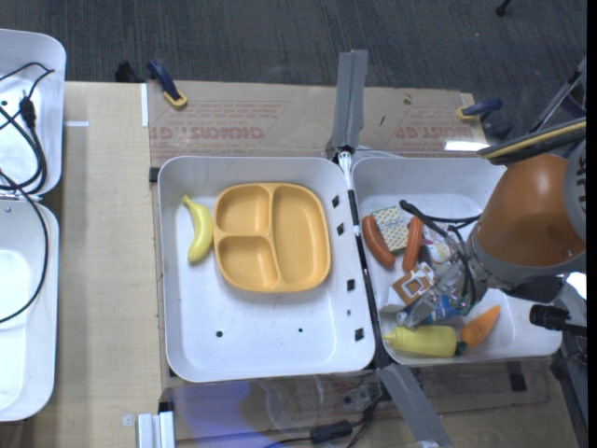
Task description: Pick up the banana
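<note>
Landmark: a yellow divided plate with three compartments lies in the left white bin, toward the bin's far half.
Banana: the banana lies flat on the bin floor just beside the plate's left edge, curved, with its bend toward the plate's side and its ends pointing away; it is close to the plate but whether they touch is unclear.
Right bin: the right white bin sits just right of the plate's bin, the two split by a grey divider strip.
Gripper: the gripper is well right of the plate, low inside the right bin amid a tangle of black cables; its state cannot be told from this view, and nothing can be seen held by it.
Arm: the orange band and grey wrist of the arm hang over the right bin, far from the plate and from the banana.
Toy food: right of the plate, in the other bin, lie a red-brown sausage, an orange carrot, a pale yellow piece of corn at the near edge, and small printed packets under the gripper.
Bench: beyond the plate, brown cardboard covers the bench, with a blue and yellow clamp at its far left corner.
</note>
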Available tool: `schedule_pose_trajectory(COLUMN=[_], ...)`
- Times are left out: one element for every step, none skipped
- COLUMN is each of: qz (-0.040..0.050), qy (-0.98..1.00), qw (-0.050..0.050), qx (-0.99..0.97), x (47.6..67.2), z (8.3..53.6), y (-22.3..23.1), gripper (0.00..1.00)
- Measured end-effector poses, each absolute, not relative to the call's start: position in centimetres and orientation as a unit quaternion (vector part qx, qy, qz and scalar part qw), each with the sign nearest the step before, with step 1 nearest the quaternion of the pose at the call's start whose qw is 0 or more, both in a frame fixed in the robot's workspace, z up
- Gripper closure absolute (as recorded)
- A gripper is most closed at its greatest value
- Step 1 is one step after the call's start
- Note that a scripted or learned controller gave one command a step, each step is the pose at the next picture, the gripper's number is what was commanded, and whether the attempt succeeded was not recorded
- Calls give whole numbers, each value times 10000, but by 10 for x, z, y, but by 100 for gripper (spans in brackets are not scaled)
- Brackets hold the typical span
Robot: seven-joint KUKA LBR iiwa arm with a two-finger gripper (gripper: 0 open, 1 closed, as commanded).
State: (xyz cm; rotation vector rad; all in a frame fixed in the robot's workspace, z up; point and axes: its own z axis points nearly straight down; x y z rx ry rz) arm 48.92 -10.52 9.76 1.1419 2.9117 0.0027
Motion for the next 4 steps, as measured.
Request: schedule_pose_trajectory(qz=[-27,-9,5,-26], qy=[9287,9297,9674,9665], qw=[137,105,137,147], qx=[3705,3681,2530,2564], x=[491,491,485,485], z=[109,108,98,107], y=[-114,-109,-99,-104], gripper=[100,0,0,100])
